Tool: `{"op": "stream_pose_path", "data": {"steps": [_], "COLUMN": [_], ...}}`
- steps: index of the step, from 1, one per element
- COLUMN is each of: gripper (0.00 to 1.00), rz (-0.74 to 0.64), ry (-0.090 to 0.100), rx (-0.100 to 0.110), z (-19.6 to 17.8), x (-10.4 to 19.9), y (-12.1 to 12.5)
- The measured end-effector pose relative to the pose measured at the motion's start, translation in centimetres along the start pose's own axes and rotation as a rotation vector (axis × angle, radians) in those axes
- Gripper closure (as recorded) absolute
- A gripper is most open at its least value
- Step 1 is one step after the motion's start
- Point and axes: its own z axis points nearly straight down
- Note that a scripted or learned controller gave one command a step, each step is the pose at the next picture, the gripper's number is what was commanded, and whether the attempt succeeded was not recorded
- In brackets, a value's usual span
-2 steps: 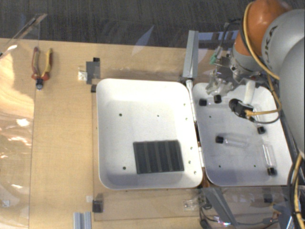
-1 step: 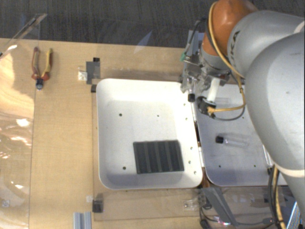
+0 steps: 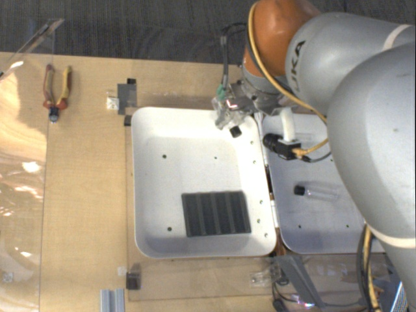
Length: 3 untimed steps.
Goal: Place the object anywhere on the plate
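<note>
Two white bins side by side on the surface [image 3: 84, 194]. Left bin [image 3: 153, 174] has a dark ribbed rectangular plate [image 3: 216, 213] lying flat near its front edge. Right bin [image 3: 312, 233] holds a small clear tube-like object with a dark cap [image 3: 315, 191], lying on its side, well apart from the plate and across the divider between the bins.

Tool [image 3: 231, 117] sits over the far right corner of the left bin, just beside the rim. I can't tell from this angle how it's set; nothing reads as held in it, so I treat it as empty. The arm's big grey links cover much of the right bin.

My call: pick not yet done. Tool is in the wrong bin for the grab.

How I'd run the step:
- bring the tool over the right bin, centre on the tube's body, not the cap
- close across the narrow axis; it looks round and may roll
- lift clear of the divider before crossing
- release low over the plate's middle, aligned with the ribs so it settles

Red-handled pliers [image 3: 56, 91] at far left are irrelevant.
</note>
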Motion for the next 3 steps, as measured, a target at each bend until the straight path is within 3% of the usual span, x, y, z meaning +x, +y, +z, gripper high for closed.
{"op": "stream_pose_path", "data": {"steps": [1, 2, 3], "gripper": [1.00, 1.00, 1.00], "rz": [-0.111, -0.943, -0.515], "ry": [0.001, 0.000, -0.004], "rx": [-0.001, -0.003, 0.002], "z": [1.1, 0.9, 9.0], "x": [9.6, 12.8, 14.7], "y": [2.2, 2.2, 0.6]}}
